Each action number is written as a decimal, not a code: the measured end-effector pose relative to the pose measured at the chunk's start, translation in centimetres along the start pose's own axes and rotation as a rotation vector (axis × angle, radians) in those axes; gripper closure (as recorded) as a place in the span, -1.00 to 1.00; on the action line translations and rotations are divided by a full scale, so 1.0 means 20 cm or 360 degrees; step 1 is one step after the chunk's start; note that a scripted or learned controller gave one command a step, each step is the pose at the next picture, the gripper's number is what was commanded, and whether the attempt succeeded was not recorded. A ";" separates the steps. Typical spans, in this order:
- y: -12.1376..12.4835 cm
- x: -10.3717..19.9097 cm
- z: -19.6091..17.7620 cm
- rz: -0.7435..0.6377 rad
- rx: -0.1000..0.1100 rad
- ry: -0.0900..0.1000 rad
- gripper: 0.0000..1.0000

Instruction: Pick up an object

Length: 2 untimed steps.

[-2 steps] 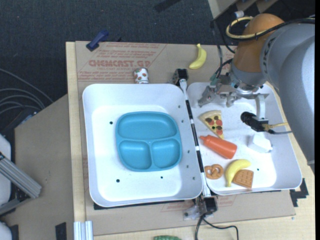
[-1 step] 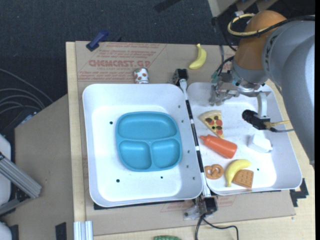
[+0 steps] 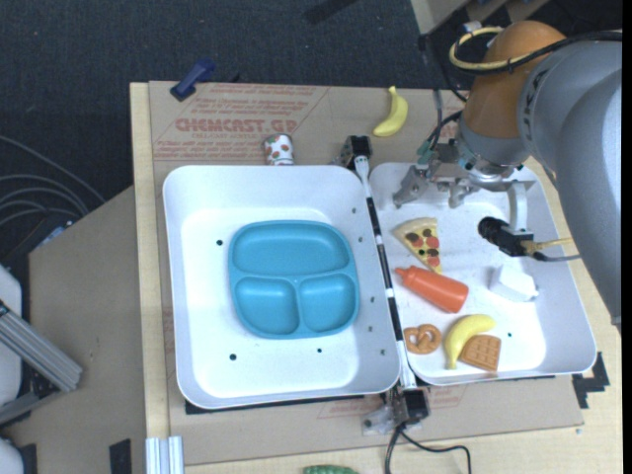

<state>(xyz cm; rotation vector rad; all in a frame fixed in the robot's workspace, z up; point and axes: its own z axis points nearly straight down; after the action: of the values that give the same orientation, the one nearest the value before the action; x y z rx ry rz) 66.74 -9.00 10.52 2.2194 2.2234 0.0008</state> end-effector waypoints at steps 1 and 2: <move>-0.23 -0.10 0.09 0.0003 -0.0005 -0.0001 -1.00; -0.23 -0.10 0.05 0.0005 0.0000 0.0000 1.00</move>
<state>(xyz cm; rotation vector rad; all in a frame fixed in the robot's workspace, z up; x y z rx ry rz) 62.06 -11.06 9.47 2.2232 2.2195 0.0012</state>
